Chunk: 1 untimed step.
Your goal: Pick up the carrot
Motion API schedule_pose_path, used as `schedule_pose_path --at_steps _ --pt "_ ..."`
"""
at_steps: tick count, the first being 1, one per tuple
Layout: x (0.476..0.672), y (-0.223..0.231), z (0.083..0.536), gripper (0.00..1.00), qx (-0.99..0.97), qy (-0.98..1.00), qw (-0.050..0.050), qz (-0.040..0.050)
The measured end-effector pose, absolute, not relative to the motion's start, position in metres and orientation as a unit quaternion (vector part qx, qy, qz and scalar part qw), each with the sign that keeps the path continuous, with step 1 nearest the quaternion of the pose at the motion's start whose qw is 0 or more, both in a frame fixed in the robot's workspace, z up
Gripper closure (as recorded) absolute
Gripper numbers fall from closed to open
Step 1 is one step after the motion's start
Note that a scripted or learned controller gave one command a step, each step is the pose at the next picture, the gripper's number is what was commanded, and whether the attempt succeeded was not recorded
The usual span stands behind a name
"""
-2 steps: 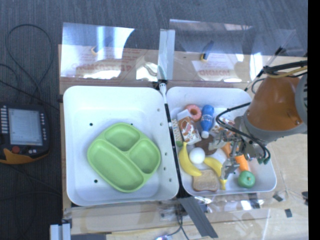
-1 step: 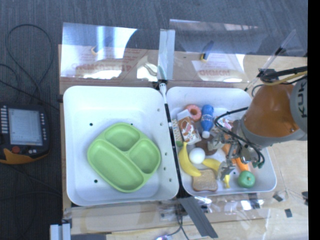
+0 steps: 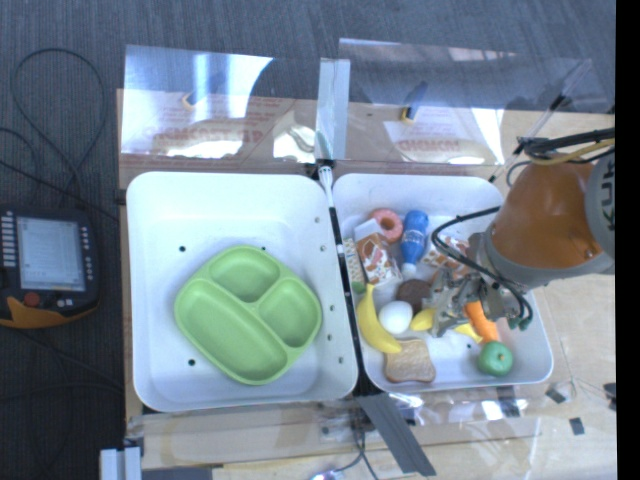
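Jaws (image 3: 462, 306) by carrot (image 3: 482, 323), right bin (image 3: 532, 368)

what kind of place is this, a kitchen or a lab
Most likely a robotics lab bench, not a kitchen. Two white bins sit side by side on it, a robot arm reaches over toy food such as a carrot and a banana, and a handheld control pendant lies on the carpet.

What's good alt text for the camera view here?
The gripper is down in the right bin, next to the carrot, among toy foods including a banana, egg and green apple. The left bin holds a green divided plate.
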State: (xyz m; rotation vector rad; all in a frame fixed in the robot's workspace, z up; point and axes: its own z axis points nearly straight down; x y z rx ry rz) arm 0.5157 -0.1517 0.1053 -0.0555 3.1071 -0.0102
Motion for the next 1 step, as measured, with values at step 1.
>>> schedule_pose_path --at_steps 1 --pt "0.5219 -0.0226 0.2204 1.0 -0.08 0.997 0.007 0.0011"
